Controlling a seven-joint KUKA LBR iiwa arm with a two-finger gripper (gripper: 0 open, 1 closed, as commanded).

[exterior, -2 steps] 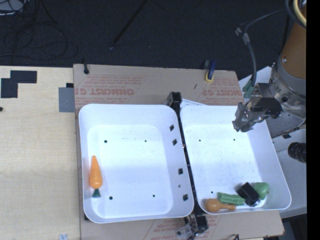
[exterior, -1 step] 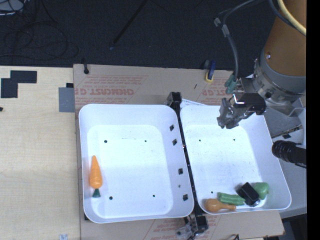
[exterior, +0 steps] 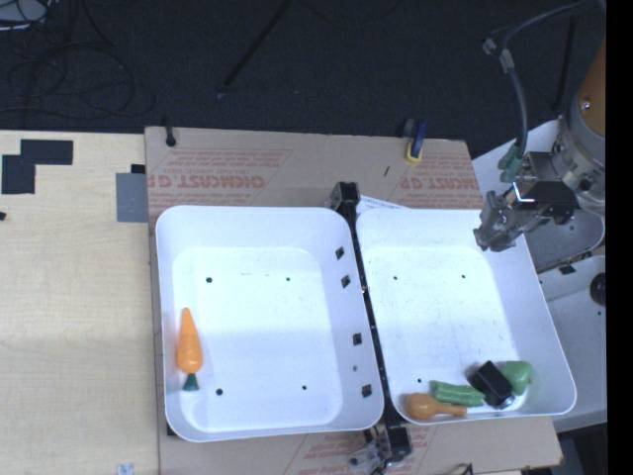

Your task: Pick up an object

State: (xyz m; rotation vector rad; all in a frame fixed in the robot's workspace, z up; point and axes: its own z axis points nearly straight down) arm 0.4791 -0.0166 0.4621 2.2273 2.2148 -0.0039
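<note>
A cluster of small things lies in the near right corner of the right bin (exterior: pixel 465 265): a black block (exterior: pixel 492 383) tilted on top of a green piece (exterior: pixel 514 373), a green pod (exterior: pixel 456 394) just left of it, and an orange gourd (exterior: pixel 433 407) touching the pod along the bin's near wall. An orange carrot (exterior: pixel 188 344) with a green end lies alone by the left wall of the left bin (exterior: pixel 257 236), upright in the picture, green tip toward the near edge. The two bins sit side by side on a cardboard sheet (exterior: pixel 257 166) on the tabletop (exterior: pixel 69 295), joined by a black clip strip (exterior: pixel 358 295) between them. The tool (exterior: pixel 497 228) hangs over the far right corner of the right bin, well apart from the cluster and holding nothing; I cannot tell whether it is apart or together. A yellow-and-blue clamp (exterior: pixel 415 141) stands at the cardboard's far edge
</note>
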